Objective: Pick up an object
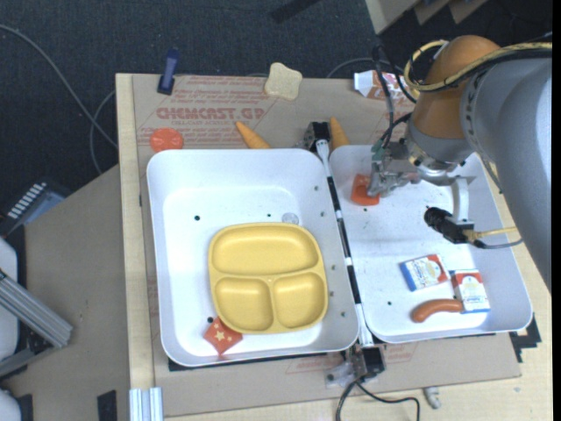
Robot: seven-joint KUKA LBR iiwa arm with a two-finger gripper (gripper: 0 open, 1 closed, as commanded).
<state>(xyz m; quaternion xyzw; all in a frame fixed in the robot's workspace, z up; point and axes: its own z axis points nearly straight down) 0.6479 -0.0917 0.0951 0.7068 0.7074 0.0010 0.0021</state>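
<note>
At the far left corner of the right bin, a small orange-red object lies on the white floor, close to the divider between the bins. Right over it hangs the gripper, touching or nearly touching its right edge (whether it has any hold on the object cannot be told from this angle). Behind the gripper rises the grey arm with its orange band, reaching in from the right. Nearer in the same bin lie a blue and white packet, a red and white packet just right of it, and a small sausage near the front wall. To the left, the other bin holds a yellow divided plate, with a red star-marked piece at its near left corner.
</note>
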